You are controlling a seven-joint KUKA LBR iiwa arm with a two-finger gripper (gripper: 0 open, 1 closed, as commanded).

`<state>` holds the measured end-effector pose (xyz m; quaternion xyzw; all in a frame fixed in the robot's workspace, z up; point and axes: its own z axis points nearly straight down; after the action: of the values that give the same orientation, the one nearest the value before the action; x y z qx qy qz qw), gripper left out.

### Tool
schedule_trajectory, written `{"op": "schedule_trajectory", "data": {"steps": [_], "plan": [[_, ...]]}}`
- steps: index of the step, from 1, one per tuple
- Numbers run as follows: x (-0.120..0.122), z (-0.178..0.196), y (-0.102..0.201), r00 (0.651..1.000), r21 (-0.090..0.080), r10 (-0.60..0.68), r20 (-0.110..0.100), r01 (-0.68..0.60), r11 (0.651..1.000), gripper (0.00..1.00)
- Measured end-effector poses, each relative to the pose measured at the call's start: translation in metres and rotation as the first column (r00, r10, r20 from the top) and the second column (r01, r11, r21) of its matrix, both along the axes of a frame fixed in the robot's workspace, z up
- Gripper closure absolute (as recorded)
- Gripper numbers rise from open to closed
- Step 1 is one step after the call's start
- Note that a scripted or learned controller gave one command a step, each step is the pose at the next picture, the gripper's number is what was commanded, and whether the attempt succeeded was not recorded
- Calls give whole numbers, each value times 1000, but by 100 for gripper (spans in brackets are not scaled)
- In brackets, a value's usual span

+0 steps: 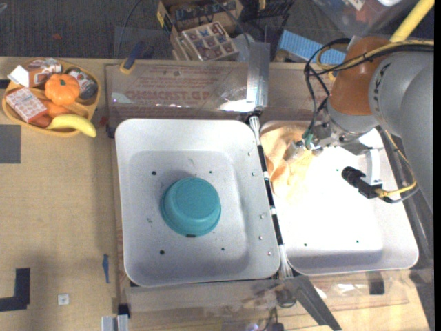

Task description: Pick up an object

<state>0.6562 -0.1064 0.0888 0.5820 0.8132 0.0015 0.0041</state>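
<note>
Bench, two white bins | teal bowl (191, 206) untouched in left bin (131, 185) | gripper (306, 143) low over right bin (358, 243), grip state unclear | nothing visibly lifted; pick remains.

- A teal bowl (191, 206) is seen in the white left bin (138, 143).
- The right bin (358, 247) is white, tinted pale orange at its 10 o'clock corner.
- The arm (393, 81) is grey, banded orange.
- A yellow banana (72, 123) and an orange pumpkin (62, 88) are shown on a yellow plate (21, 112).
</note>
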Motion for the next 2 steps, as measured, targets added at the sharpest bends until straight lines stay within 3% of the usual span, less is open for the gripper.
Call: {"op": "schedule_trajectory", "data": {"steps": [1, 2], "plan": [[2, 12, 2, 1000, -1, 4, 5, -4, 1000, 100], [-27, 1, -1, 996, 2, -91, -2, 91, 996, 100]]}}
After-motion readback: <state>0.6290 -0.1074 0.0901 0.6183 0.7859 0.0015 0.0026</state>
